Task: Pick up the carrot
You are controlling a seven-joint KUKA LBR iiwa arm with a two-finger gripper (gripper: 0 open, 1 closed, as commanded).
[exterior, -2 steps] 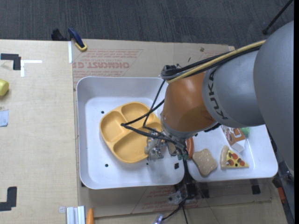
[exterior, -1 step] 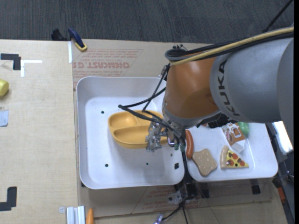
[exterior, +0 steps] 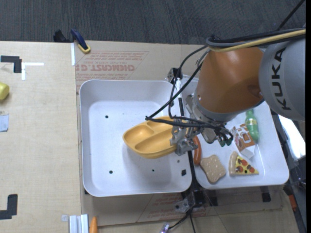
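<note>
Tool [exterior: 181,142] low at the bins' shared wall (grip state unclear), carrot [exterior: 197,151] just beside, yellow dish [exterior: 148,139] left.

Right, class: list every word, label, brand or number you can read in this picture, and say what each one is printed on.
"KUKA" in dark letters on the grey arm, running down its side.
Red print on the cardboard sheet behind the left bin: upside down and blurred, not readable for sure.
Fainter red print on the cardboard near the bottom edge: too blurred to read.
The small carton in the right bin carries a label too small to read.
</note>
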